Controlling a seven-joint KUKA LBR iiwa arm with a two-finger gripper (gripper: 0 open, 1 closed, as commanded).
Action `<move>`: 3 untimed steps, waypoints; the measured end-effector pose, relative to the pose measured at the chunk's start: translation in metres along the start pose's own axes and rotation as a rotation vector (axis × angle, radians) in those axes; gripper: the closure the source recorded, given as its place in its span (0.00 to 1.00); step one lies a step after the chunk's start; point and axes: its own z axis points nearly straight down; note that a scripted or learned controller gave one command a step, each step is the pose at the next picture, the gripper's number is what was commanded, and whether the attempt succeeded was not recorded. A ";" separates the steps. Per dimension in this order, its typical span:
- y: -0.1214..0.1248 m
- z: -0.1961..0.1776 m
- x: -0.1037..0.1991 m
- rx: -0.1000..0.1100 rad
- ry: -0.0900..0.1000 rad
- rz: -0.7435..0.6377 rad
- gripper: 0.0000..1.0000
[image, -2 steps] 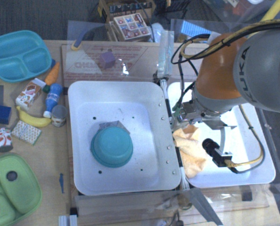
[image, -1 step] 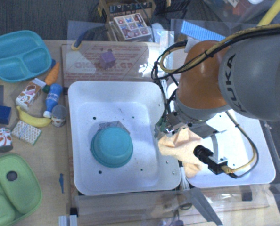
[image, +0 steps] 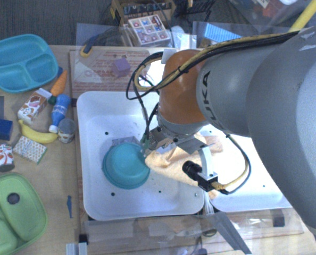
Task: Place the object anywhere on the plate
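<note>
A teal round plate (image: 125,165) lies in the left white bin (image: 94,116), toward its front middle. A pale yellow cloth-like object (image: 166,163) sprawls right beside the plate, across the divide between the two bins and touching the plate's right rim. My gripper (image: 151,142) comes down from the grey and orange wrist, just above the plate's upper right edge and the cloth's left end. A small grey scrap (image: 122,141) peeks out behind the plate. The arm hides much of the right bin (image: 259,190).
Left of the bins on the bench lie a blue divided tray (image: 22,62), a green tray (image: 11,211), a banana (image: 38,133), a blue-and-white bottle (image: 58,112), a carrot (image: 58,83) and small cans. Boxes and clutter stand behind the bins.
</note>
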 end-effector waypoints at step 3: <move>0.043 -0.236 -0.072 -0.002 -0.001 0.458 0.00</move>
